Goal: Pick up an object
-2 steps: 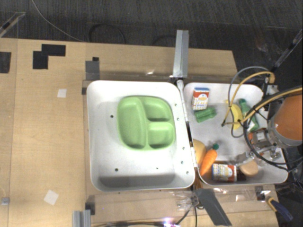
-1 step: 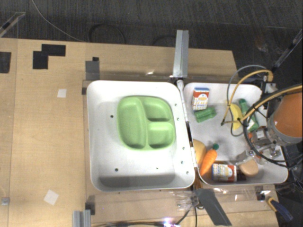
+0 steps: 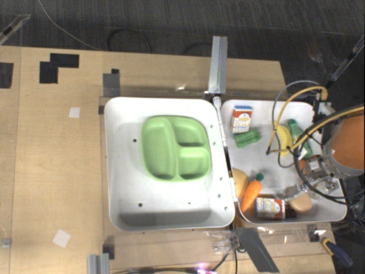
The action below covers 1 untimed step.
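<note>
Even, bright overhead light, soft shadow inside the left bin [image 3: 122, 221], mild glare on its rim, focus slightly soft.

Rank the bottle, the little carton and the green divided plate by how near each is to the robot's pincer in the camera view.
The pincer sits low at the right bin's right side.
1. Bottle: lying at that bin's bottom edge, just left of and below the pincer.
2. Little carton: at the same bin's top left.
3. Green divided plate: in the left bin, farthest.
</note>
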{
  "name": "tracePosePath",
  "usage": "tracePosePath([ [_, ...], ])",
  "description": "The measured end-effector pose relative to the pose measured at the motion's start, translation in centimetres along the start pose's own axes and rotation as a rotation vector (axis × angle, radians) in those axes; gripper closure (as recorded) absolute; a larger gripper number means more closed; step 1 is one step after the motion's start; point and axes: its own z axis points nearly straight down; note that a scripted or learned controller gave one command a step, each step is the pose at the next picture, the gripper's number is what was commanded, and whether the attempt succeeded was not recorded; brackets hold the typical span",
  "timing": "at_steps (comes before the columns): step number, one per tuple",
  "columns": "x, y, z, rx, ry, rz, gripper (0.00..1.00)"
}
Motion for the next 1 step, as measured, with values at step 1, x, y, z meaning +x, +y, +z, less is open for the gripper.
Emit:
tracePosePath([
  [1, -0.24, 0.08, -0.03, -0.002, 0.003, 0.023, 0.00],
])
